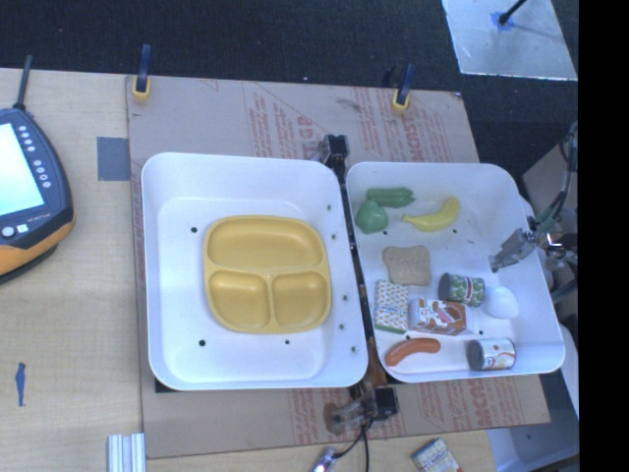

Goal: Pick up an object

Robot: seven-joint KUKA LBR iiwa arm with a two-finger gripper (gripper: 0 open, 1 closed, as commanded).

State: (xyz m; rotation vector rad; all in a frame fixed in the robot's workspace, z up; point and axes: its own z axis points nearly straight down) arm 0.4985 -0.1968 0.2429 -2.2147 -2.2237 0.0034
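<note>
Right now your gripper [513, 251] sits at the right bin's [511, 180] right wall, above its rim — you cannot tell how far it is parted, and nothing shows between its tips. Take the slice of bread [407, 265] as your landmark, near the middle of that bin. Up from it lie the green pepper [378, 207] and, to the right of that, the banana [433, 217]. Right of the bread rests a small can [462, 288], with a white egg [500, 302] just beyond it. Below the bread lie a checked carton [391, 306] and a snack packet [437, 316] side by side; lower still lie a sausage [412, 350] and a second can [489, 354]. Far left of the bread, the left bin [172, 264] holds a yellow divided plate [266, 272].
</note>
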